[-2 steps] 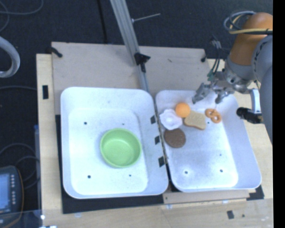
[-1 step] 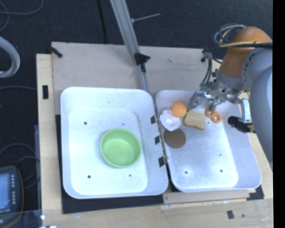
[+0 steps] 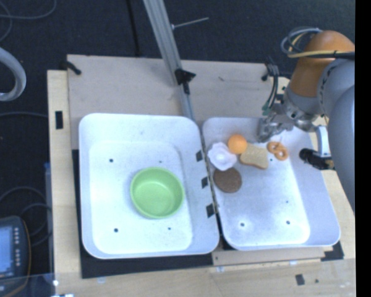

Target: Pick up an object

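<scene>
Hovering over the upper edge of the right bin, the gripper sits just above a tight cluster of items; whether it is wide or narrow, cannot tell from this angle, and nothing is visibly held.

Candidates, all in the upper left of that bin: orange ball, tan sponge-like block touching it, small orange ring just right of the block, white crumpled piece, brown disc below. Left bin holds a green bowl at centre.

Risks, as judged: items crowd each other, so a descent could land on two at once or nudge the ball, which would roll. The ring lies flat and is small, likely to slip. The bin's raised rim is near the gripper; clipping it is possible.

Surface: pale wooden bench, bins on a dark mat. Metal rail slants down from top centre. Dark floor around, cables at upper left, a screen device at lower left.
</scene>
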Action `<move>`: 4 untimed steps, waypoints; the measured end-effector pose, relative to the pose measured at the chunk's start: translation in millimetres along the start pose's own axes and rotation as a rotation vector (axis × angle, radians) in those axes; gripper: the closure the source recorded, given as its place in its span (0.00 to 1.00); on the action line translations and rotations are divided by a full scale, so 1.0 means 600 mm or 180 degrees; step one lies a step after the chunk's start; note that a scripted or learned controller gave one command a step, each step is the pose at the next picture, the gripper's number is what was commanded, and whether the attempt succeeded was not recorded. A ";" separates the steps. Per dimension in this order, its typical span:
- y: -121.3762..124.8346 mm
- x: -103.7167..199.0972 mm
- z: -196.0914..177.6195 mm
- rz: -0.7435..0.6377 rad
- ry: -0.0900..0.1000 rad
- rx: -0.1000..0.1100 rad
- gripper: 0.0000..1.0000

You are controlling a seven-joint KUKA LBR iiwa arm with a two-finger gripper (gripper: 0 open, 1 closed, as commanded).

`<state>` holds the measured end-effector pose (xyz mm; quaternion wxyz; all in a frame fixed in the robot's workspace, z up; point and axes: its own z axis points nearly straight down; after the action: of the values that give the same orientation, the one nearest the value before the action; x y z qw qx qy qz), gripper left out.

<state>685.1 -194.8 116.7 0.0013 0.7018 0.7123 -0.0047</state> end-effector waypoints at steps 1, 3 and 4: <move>0.000 0.008 -0.101 0.0025 0.0021 -0.0025 1.00; 0.003 -0.002 -0.259 0.0019 0.0020 -0.0026 1.00; -0.024 0.076 -0.267 0.0022 0.0024 -0.0006 1.00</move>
<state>670.9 -148.0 276.3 -0.0008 0.7043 0.7099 -0.0014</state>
